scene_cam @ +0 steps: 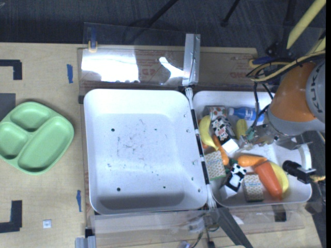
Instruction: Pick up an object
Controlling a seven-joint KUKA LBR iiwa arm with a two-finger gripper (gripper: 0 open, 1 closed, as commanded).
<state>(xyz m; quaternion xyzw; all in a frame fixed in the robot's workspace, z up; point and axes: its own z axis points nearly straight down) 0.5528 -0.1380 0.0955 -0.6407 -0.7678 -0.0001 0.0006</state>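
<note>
The gripper (257,134) sat low in the right bin (302,196), right of centre in the frame, its tip among the toys near the middle of that bin. Whether it was clenched, released or grasping anything could not be told; the wrist hid that part.

The main risk, as I judged it, came from crowding. The objects lay packed and partly overlapping, so a closing grasp could catch two things at once, or pinch an edge and let the piece slip on the lift. The orange carrot (269,179) and the smaller orange piece (252,160) lay just below the gripper, a yellow banana (206,131) at the bin's left wall, a black-and-white cow figure (221,129) between banana and gripper, and a blue-capped bottle (243,112) toward the upper edge. Any of these could serve as the pick, but none stood clear of its neighbours.

The arm (292,99) came in from the right edge, its orange band above the wrist, bent steeply down over the bin.

The left bin (103,107) filled the centre. A green divided plate (33,137) lay at far left on the bench.
</note>
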